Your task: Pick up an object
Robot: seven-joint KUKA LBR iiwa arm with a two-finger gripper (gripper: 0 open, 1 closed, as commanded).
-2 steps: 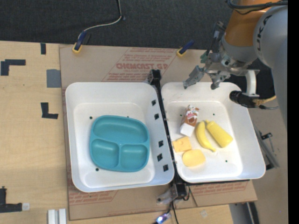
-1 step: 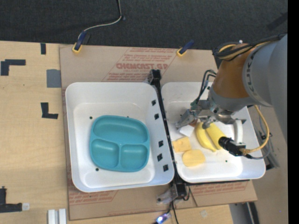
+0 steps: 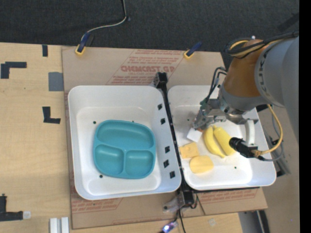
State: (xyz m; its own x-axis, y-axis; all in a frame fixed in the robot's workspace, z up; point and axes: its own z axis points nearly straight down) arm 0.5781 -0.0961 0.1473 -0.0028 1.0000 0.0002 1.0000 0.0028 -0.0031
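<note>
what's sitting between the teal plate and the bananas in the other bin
In the camera view, between the teal plate and the bananas run the two bins' adjoining walls. Past them, in the right bin, lies a yellow block, with a white piece just above it.

Just below the end effector (image 3: 203,120), a yellow banana bunch (image 3: 217,141) lies flat, slanting down and rightward. Below-left of the end effector sits a pale yellow cheese-like wedge (image 3: 189,150); directly beneath that, farther from the end effector, rests a rounded yellow lump (image 3: 201,164).
</note>
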